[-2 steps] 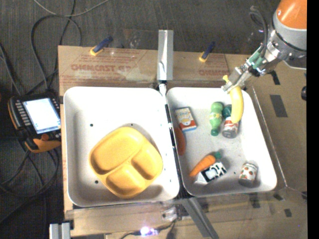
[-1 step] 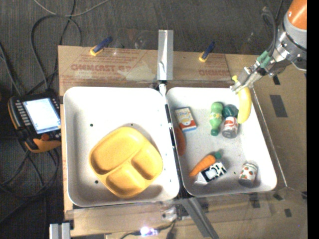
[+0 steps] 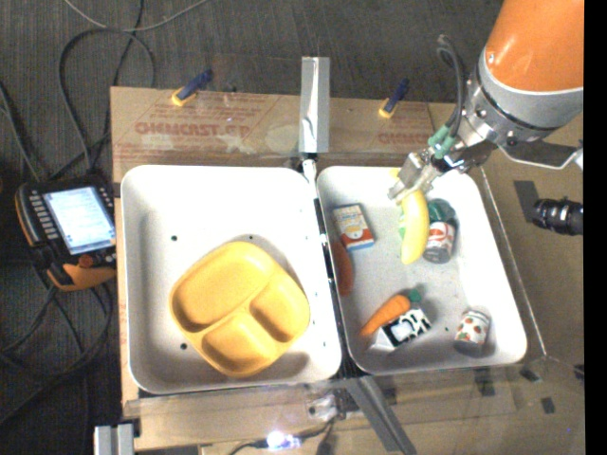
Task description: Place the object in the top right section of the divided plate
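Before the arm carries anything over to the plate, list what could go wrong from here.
1. The hand meets the banana only at its top end, so the long fruit could swing or slip out when lifted.
2. The banana lies against the can; lifting may knock it over.
3. The yellow plate sits turned at an angle in the left bin, so its top right section could be misjudged.

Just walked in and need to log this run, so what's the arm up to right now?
The grey arm's two-finger gripper is over the right white bin, pinching the top end of a yellow toy banana that hangs down beside a small red-labelled can. The yellow divided plate sits in the left white bin with nothing in its sections. A toy carrot and a small orange carton lie in the right bin too.
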Robot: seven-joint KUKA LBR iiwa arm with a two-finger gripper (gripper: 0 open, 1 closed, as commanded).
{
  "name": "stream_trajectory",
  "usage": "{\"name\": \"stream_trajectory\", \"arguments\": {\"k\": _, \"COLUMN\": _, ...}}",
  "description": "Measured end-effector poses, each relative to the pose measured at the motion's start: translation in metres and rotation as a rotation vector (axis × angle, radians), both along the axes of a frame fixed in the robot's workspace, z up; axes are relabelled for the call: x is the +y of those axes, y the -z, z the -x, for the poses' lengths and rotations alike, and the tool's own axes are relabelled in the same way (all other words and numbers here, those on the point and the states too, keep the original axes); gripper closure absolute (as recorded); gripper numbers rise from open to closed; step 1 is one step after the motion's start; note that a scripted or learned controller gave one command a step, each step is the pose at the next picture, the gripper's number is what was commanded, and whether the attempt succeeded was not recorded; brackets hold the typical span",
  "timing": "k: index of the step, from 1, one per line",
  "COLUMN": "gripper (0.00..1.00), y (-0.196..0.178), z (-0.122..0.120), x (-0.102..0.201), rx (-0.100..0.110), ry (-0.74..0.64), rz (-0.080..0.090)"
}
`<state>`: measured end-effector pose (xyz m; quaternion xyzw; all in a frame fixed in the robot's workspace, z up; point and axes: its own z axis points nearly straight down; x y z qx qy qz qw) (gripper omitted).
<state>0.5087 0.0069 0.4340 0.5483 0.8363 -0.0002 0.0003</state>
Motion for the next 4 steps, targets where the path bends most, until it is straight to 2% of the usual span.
{"name": "stream_trajectory", "arguments": {"k": 1, "gripper": 1.00, "y": 0.000, "z": -0.044, "x": 0.072, "rx": -0.001, "ry": -0.217, "rz": 0.000}}
{"name": "stream_trajectory", "arguments": {"k": 2, "gripper": 1.00, "y": 0.000, "z": 0.024, "x": -0.014, "rx": 0.000, "ry": -0.088, "rz": 0.002}}
{"name": "stream_trajectory", "arguments": {"k": 3, "gripper": 1.00, "y": 0.000, "z": 0.024, "x": 0.044, "rx": -0.001, "ry": -0.336, "rz": 0.001}}
{"name": "stream_trajectory", "arguments": {"k": 4, "gripper": 1.00, "y": 0.000, "z": -0.021, "x": 0.085, "rx": -0.001, "ry": -0.410, "rz": 0.001}}
